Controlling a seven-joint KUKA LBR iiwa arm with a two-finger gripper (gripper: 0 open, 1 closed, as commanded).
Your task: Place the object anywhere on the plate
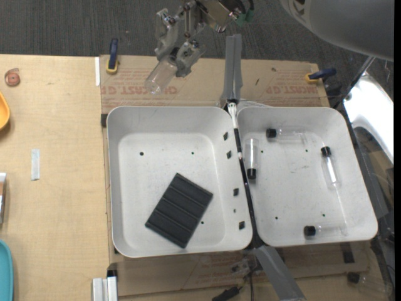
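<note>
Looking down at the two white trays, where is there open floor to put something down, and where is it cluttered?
The left bin has bare floor above and to the left of the dark plate, which lies tilted near its front. The right bin is more crowded: four clear tubes ring its edges, leaving a bare patch in its middle.

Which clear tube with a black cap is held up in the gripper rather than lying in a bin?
The tube between the gripper fingers, above the left bin's far edge; the others lie in the right bin.
</note>
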